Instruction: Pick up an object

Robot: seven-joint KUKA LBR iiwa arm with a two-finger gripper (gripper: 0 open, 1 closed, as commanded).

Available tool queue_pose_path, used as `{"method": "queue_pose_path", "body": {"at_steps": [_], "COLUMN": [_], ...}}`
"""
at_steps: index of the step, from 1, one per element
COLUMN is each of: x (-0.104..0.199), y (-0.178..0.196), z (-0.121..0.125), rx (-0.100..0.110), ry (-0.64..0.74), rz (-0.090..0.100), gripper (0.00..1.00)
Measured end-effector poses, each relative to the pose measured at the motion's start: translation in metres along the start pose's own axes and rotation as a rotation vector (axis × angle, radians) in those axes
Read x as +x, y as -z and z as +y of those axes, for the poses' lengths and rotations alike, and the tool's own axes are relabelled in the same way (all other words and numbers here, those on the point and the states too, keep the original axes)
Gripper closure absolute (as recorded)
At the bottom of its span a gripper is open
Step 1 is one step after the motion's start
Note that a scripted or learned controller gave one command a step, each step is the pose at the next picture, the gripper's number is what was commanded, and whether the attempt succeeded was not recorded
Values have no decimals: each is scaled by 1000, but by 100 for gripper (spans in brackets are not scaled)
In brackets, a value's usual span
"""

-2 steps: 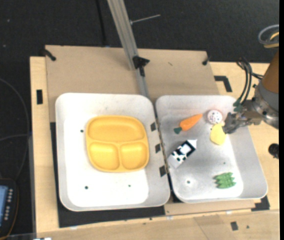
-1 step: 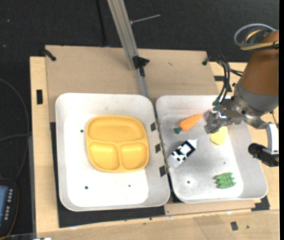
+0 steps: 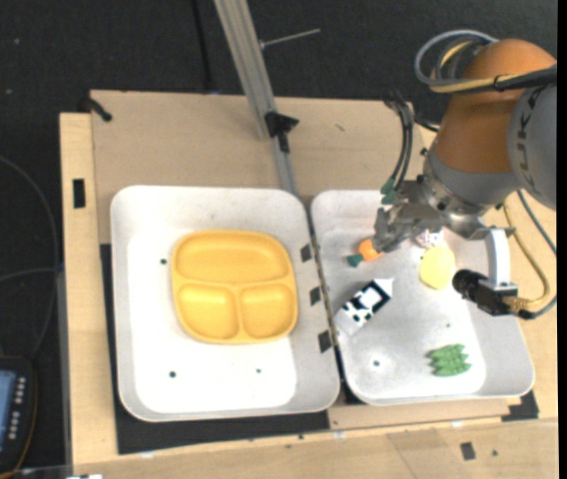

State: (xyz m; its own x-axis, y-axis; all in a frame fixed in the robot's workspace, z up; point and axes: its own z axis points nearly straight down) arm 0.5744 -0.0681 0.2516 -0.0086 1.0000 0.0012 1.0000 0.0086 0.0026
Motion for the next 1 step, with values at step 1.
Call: {"method": "queue_pose_path", "body": {"at_steps": [1], "x": [44], "y": [-2], "z": [18], "rx": [1], "ry": [-2], "rz": [-1], "gripper": [100]}}
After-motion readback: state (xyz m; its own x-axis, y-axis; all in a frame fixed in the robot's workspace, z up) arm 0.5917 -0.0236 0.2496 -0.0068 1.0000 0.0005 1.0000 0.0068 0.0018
